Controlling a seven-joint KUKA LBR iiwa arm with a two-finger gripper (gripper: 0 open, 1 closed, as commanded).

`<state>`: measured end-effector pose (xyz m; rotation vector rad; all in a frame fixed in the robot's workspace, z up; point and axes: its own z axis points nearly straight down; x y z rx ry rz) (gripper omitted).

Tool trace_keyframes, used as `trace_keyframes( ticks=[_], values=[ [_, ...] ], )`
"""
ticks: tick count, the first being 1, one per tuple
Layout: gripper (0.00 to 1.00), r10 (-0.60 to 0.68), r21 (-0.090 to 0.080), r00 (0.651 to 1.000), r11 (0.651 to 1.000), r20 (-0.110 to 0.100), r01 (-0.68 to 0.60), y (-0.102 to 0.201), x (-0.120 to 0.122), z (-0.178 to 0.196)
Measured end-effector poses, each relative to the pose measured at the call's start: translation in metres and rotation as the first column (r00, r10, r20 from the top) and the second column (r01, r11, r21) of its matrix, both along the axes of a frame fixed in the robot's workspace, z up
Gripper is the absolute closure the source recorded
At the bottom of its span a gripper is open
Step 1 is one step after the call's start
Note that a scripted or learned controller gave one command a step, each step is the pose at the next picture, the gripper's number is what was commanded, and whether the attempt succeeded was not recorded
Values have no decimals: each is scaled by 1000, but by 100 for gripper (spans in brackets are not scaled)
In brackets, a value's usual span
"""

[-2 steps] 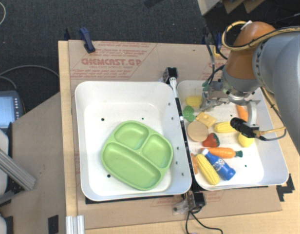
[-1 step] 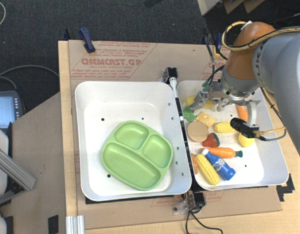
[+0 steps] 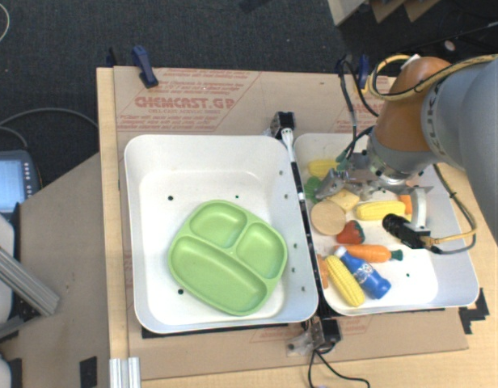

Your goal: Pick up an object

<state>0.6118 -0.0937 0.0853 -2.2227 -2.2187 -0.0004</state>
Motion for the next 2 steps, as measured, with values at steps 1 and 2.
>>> trace_keyframes(
  ticks=[1, 2],
  values=[
    [100, 1, -1, 1000, 1000, 4, -1, 0, 2, 11],
    [100, 5, 3, 1000, 1000, -4, -5, 52, -87, 103]
  ],
)
